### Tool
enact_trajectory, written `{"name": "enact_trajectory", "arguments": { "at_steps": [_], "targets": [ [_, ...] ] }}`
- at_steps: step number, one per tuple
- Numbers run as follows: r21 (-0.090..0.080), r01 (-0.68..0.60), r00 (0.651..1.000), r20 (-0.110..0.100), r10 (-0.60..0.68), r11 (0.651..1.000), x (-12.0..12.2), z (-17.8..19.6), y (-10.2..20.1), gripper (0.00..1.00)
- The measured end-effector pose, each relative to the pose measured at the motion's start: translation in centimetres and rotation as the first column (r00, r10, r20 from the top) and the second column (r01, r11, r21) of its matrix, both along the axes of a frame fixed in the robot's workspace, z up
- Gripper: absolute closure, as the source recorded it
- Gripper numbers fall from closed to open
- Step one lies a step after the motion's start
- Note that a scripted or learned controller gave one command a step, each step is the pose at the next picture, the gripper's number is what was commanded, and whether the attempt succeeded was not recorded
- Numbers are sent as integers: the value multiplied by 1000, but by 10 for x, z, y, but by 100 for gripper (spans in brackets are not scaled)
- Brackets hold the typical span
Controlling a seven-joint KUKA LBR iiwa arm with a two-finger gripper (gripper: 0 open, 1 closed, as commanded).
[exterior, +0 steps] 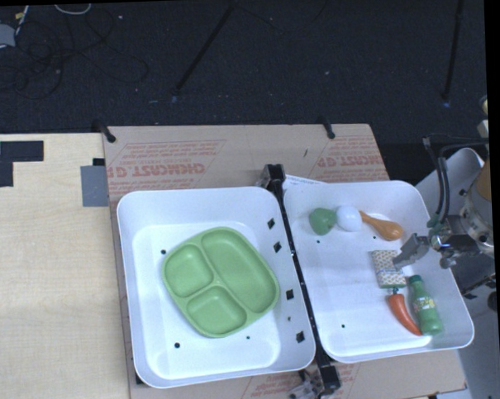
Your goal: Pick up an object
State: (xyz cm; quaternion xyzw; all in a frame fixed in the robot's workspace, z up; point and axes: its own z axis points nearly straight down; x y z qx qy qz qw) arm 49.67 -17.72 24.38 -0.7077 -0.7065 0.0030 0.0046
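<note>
Hovering claw [413,247] over right bin [356,347], near checkered block [388,268]; jaw state unclear. Descend vertically, centre on block, avoid carrot [401,311].

Right bin [347,331]: green lump [321,221] touching white ball [348,217], orange pear-shaped piece [383,226] beside it; checkered pad [388,268], orange carrot [402,311], green bottle [424,306] clustered near right wall.

Smooth white plastic bins [144,240] sit on printed brown cardboard [190,160] beside a pale wood-grain bench [47,286]; a matt green plastic plate [219,280] and glossy green bottle [425,307] lie inside.
</note>
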Motion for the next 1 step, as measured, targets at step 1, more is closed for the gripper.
{"name": "enact_trajectory", "arguments": {
  "at_steps": [1],
  "targets": [
    [-2, -1, 1000, 9, 1, 1000, 2, 4, 0, 0]
  ]
}}
